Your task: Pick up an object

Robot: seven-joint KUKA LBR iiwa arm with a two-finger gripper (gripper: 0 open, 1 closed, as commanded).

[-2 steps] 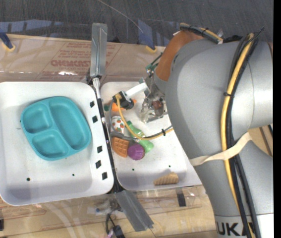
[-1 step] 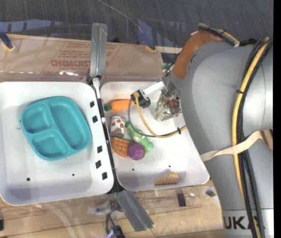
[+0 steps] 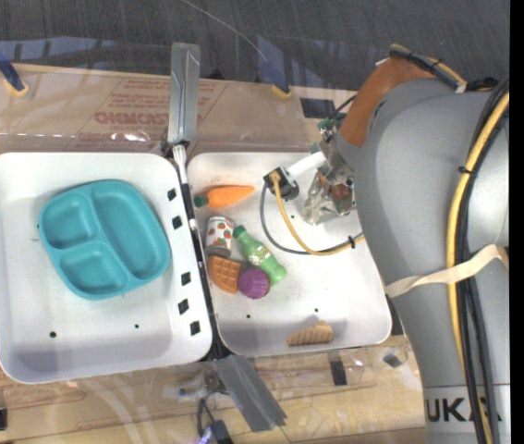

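Observation:
In the right bin (image 3: 335, 317) lie an orange carrot (image 3: 227, 194), a small can (image 3: 219, 232), a green bottle (image 3: 260, 255), a waffle piece (image 3: 225, 272), a purple round toy (image 3: 253, 284) and a tan ridged piece (image 3: 310, 335). My gripper (image 3: 322, 203) hangs over the bin's upper right part, well right of the carrot and apart from all the toys. I see nothing held in it. A yellow and black cable (image 3: 285, 234) loops below it.
The left bin (image 3: 21, 340) holds a teal divided plate (image 3: 104, 237). A metal divider with clips (image 3: 186, 239) runs between the bins. The big grey arm (image 3: 437, 220) covers the right side of the bench.

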